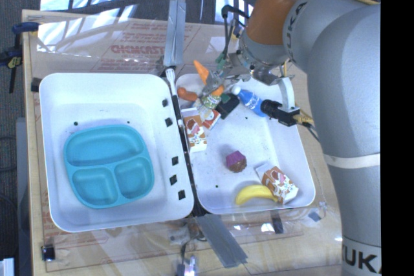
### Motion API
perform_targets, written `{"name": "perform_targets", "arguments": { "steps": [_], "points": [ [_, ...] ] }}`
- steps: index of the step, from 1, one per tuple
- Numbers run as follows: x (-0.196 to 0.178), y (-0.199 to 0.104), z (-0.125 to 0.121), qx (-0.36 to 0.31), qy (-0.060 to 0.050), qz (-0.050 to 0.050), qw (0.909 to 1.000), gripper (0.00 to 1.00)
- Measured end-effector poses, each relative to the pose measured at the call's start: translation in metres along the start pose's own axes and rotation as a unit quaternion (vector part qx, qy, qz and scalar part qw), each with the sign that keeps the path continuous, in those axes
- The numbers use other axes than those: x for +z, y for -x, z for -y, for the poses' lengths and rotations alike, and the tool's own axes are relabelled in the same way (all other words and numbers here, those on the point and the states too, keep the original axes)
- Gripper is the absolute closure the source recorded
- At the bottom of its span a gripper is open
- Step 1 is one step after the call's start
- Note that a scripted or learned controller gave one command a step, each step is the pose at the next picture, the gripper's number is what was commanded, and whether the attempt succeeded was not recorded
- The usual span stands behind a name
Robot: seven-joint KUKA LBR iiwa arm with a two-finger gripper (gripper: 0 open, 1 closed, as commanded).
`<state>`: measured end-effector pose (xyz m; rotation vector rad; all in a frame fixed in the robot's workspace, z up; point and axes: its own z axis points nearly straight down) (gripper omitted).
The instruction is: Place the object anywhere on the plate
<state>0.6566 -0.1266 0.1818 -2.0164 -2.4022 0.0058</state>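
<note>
Plate (108,165), the turquoise three-compartment one, is lying in the left bin (58,90), toward its near side. Readable writing is scarce: pale red lettering is showing through the clear sheet (139,42) at the far side of the bench, too faint to spell out, and part of "KUKA" is showing on the arm's base (362,258) at the near right. The gripper (223,84) is reaching down over the far left corner of the right bin (294,152), among a cluster of things: an orange carrot (202,69), a blue bottle (249,100), a small printed carton (196,131). Whether its fingers are spread or closed cannot be told. Nearer in that bin, a purple block (236,161), a banana (253,194) and a second printed carton (279,183) are lying well apart from the gripper. The plate is sitting well to the left of the gripper.
</note>
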Motion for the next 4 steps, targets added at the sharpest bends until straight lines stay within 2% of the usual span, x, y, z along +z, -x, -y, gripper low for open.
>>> {"name": "perform_targets", "arguments": {
  "steps": [1, 2, 3, 4],
  "points": [
    [-0.028, -0.080, 0.015, -0.171, 0.001, 0.001, 0.9853, 1.00],
    [-0.008, -0.177, 0.041, -0.187, 0.000, 0.001, 0.9824, 1.00],
    [-0.008, -0.215, 0.092, -0.184, 0.001, 0.001, 0.9829, 1.00],
    [-0.008, -0.214, 0.092, -0.183, 0.001, 0.001, 0.9831, 0.00]
  ]
}}
